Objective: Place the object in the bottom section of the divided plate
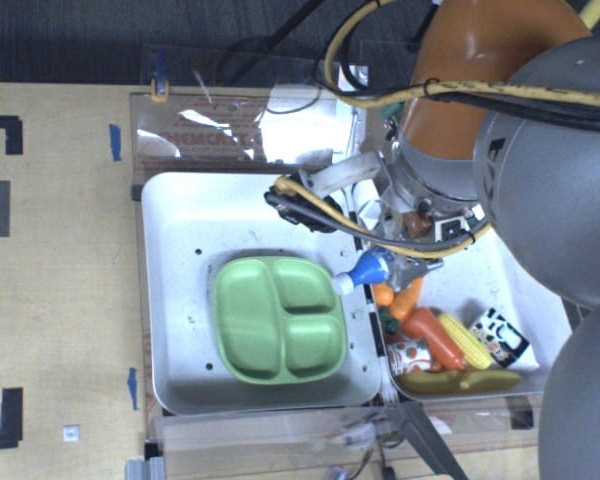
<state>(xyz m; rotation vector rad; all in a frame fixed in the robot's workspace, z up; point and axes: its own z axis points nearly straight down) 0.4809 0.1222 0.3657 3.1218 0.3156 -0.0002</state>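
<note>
**A:** Where is the thing that has to be placed?

**B:** My best guess is the small blue plastic piece with a white tip (365,268). It sits just off the right rim of the green divided plastic plate (250,318), about level with the plate's upper right compartment. The grey robot gripper (392,266) is directly over it.

**A:** Does the gripper have hold of it?

**B:** I cannot tell. The wrist and cables cover the gripper's end, so it could be open or closed, with or without the piece.

**A:** So what could go wrong?

**B:** First, a weak or missed grasp. The piece would then drop short of the plate's right rim. It could also fall further right of the plate, into the heap of toy food with the orange plastic carrot (435,338) and the yellow plastic corn cob (470,340).

**A:** And if the grasp is sound?

**B:** Then the target is the risk. I take the bottom section to be the plate's lower right compartment. It is small and has only low ridges around it. A release slightly off would land the piece in the upper right compartment or in the large left one. The piece also looks rounded, so it may roll over a ridge.

**A:** Anything else?

**B:** A low carry could catch the plate's right rim and push the plate out of place
</note>
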